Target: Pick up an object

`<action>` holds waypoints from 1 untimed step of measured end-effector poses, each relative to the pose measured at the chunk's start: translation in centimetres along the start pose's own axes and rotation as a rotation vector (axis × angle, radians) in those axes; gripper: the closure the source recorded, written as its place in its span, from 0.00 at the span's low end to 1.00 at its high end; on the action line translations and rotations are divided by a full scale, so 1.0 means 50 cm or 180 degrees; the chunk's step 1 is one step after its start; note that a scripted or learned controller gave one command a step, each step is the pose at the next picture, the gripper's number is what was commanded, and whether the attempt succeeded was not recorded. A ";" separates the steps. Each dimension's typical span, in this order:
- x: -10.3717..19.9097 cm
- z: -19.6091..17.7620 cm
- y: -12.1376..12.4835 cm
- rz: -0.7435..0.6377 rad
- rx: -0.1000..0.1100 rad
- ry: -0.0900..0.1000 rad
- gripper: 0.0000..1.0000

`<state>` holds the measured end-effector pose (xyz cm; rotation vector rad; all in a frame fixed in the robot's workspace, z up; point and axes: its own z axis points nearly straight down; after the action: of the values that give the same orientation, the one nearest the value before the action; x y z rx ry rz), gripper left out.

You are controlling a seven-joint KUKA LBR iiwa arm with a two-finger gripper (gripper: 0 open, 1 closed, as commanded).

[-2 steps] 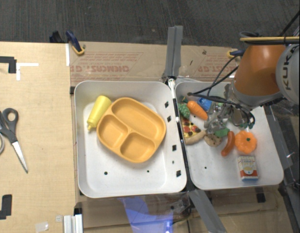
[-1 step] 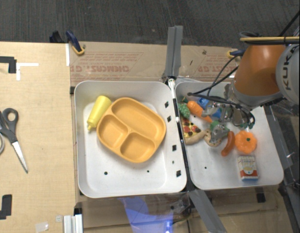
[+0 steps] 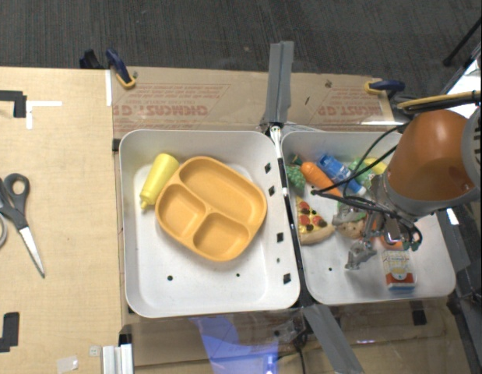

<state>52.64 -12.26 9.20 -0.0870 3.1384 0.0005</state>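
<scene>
Hangs low in the right bin (image 3: 427, 291), end effector (image 3: 364, 249) near its middle; cannot tell whether wide or narrow. Just left: pizza slice (image 3: 311, 220). Beyond: carrot (image 3: 317, 174), blue toy (image 3: 338, 168). Just right: small carton (image 3: 398, 271). In the left bin (image 3: 147, 287): orange divided plate (image 3: 211, 206), yellow bottle (image 3: 156, 178).

Arm (image 3: 459, 142): grey body, broad rounded orange band (image 3: 427, 158) above the wrist.
Cables (image 3: 365, 166): thin black and yellow-green, looping leftward off the wrist.
Claw (image 3: 365, 249): slim grey metal parts, small and cluttered.
</scene>
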 end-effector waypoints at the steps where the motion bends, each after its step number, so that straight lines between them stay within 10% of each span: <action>1: -0.058 0.000 0.051 0.0234 -0.0002 -0.0007 0.00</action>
<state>55.38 -9.55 9.22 0.0282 3.1373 0.0015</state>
